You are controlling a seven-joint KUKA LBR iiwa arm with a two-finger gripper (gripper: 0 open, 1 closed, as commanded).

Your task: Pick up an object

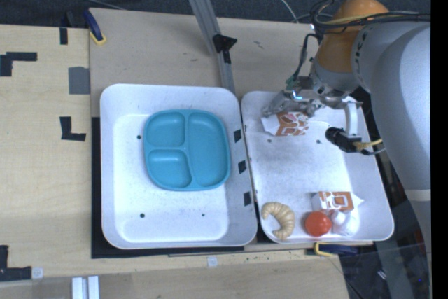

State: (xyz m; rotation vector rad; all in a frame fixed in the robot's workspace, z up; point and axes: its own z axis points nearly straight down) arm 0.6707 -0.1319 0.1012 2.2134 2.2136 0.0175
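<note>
My gripper (288, 104) hangs over the far edge of the right bin (364, 178), reaching in from the right. Directly under and in front of it lies a white packet with orange print (290, 124), touching or nearly touching the gripper's tip. At the near end of the same bin sit a tan croissant (280, 218), a red tomato (317, 223) and a second white and orange packet (339, 202).
The left bin (119, 171) holds a blue divided plate (187, 149). A grey metal post (203, 7) rises behind the bins. The arm's grey body (402, 101) covers the right bin's far right side.
</note>
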